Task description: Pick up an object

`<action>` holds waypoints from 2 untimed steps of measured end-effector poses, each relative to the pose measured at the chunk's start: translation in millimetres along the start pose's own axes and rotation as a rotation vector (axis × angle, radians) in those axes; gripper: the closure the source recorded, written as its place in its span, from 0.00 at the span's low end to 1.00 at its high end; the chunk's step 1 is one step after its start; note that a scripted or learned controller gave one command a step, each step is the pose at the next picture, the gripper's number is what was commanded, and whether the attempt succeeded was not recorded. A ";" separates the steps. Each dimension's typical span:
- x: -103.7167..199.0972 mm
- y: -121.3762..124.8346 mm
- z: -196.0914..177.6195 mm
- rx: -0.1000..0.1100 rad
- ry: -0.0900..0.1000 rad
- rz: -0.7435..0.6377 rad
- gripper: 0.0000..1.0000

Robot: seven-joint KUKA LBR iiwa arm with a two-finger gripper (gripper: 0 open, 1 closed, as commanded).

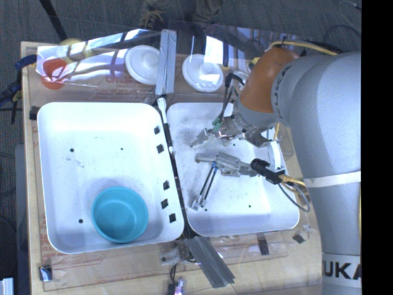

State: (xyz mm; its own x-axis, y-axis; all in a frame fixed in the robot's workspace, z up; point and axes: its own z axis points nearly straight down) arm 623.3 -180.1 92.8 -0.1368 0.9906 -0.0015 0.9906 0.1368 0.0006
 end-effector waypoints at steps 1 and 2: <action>24.1 -72.6 1.2 0.004 0.002 -0.015 0.00; -16.5 -41.1 -23.4 0.001 0.000 0.043 0.00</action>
State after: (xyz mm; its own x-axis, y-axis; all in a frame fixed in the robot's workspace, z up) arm 584.8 -202.0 116.2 -0.0938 0.9956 -0.0012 0.9956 0.0938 -0.0007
